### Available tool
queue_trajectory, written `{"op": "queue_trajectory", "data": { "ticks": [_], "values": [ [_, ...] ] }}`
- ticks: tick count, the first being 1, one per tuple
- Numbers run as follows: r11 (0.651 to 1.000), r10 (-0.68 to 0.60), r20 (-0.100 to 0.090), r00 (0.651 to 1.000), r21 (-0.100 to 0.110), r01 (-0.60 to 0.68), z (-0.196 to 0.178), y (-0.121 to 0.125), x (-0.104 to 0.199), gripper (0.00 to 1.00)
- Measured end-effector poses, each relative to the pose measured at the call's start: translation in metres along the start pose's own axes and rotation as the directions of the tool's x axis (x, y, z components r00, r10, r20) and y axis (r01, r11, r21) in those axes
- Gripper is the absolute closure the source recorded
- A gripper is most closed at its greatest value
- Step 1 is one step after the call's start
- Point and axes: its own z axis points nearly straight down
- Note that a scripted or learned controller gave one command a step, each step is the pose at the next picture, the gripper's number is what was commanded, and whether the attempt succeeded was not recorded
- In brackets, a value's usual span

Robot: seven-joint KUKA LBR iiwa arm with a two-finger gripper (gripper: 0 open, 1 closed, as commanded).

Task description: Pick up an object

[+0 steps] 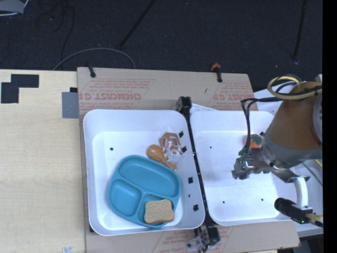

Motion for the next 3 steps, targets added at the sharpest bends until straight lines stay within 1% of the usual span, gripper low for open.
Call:
{"op": "queue_trajectory", "data": {
  "ticks": [1, 2, 3],
  "values": [
    [1.0, 0.0, 0.0, 1.0, 0.001, 0.0, -0.019, 0.0, -0.001, 1.0],
    [1.0, -0.003, -0.001, 1.0, 0.001, 0.003, -0.029, 0.032, 0.036, 1.0],
    [1.0, -0.003, -0.001, 1.0, 0.003, 0.003, -0.026, 0.051, 0.077, 1.0]
  ]
}}
